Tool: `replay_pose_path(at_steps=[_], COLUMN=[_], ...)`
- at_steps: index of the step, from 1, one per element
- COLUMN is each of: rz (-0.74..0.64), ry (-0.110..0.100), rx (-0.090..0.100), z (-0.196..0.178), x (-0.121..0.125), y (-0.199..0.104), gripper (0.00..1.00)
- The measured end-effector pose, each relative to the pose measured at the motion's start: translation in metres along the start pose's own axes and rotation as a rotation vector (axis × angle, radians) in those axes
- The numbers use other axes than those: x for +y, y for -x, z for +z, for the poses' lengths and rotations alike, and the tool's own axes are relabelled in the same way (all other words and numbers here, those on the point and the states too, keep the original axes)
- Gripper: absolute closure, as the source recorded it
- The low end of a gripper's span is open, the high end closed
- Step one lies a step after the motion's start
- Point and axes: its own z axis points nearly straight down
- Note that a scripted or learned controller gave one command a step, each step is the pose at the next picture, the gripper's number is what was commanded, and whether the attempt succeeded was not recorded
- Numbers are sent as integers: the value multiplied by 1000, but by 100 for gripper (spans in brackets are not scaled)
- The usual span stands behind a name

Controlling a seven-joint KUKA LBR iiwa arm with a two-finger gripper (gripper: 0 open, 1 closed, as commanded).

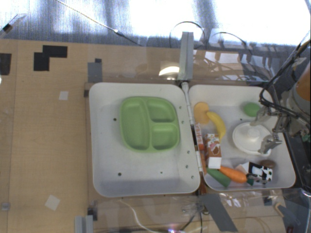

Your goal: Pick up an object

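My gripper [267, 129] reaches in from the right over the right bin [228, 93]. Its two fingers stand apart, one finger [263, 114] toward the back and the other toward the front, and it is open. It hovers at the right rim of a white dish [248, 137], with nothing clearly held. Around the dish lie a green rounded piece [251, 109], a yellow banana [217, 123], an orange round piece [201, 111], a small red and white carton [213, 147], a carrot [234, 174], a dark green piece [219, 177] and a black and white cow-patterned item [261, 171].
The left bin [107, 164] holds a light green divided plate [149, 123]. A grey post [185, 57] stands behind the divider between the bins. Black cables [279, 79] hang along the arm at the right. Bare wooden bench [43, 144] stretches to the left.
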Motion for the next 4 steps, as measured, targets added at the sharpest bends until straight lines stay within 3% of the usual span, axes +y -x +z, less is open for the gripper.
replay_pose_path(at_steps=[1, 2, 3, 4], rz=[113, 329, 29, 288], ry=[2, -20, -9, -13], rx=[-6, -33, -30, -24], z=[96, 114, 116, 121], x=[63, 78, 80, 73], y=[20, 7, 73, 54], gripper=[0, 0, 0, 0])
